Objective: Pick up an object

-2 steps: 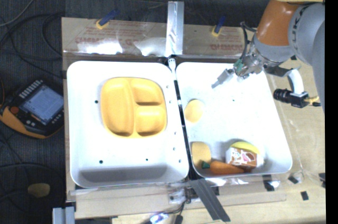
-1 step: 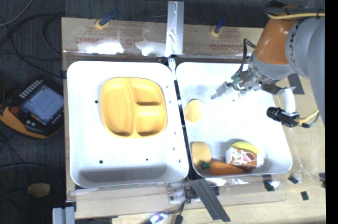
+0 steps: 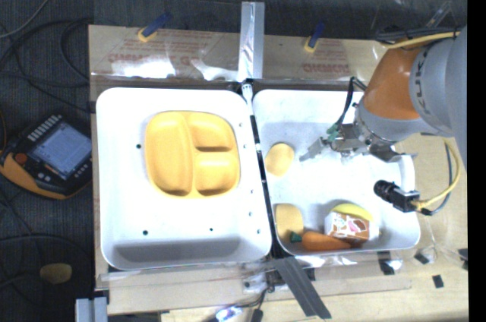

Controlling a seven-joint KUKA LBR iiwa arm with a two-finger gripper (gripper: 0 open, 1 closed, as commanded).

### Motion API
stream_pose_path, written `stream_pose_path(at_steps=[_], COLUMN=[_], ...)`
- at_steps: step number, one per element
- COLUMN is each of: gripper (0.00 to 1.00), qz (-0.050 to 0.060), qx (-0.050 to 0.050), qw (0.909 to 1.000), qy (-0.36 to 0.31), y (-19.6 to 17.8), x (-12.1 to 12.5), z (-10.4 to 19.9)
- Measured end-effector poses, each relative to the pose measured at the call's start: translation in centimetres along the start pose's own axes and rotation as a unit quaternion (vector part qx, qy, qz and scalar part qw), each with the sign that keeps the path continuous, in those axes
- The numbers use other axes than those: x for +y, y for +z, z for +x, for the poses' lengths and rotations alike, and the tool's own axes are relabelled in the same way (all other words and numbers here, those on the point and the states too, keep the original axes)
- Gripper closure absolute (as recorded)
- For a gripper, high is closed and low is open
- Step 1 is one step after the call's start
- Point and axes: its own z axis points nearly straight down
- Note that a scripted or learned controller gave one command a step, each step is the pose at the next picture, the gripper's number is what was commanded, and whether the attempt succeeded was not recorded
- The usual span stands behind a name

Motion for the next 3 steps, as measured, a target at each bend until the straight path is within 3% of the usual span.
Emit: stream_pose_path(at_steps=[1,2,3], gripper=[0.00,0.00,0.00], qz=[0.000,-0.005,0.000], qx=[-0.001,-0.004,-0.001], qw=[0.9996,0.9986,0.9961], qy=[-0.027,-0.053,0.088], y=[-4.9,2.6,-6.3], x=[4.1,-0.1,-0.2], z=[1.1,-4.7,-0.5])
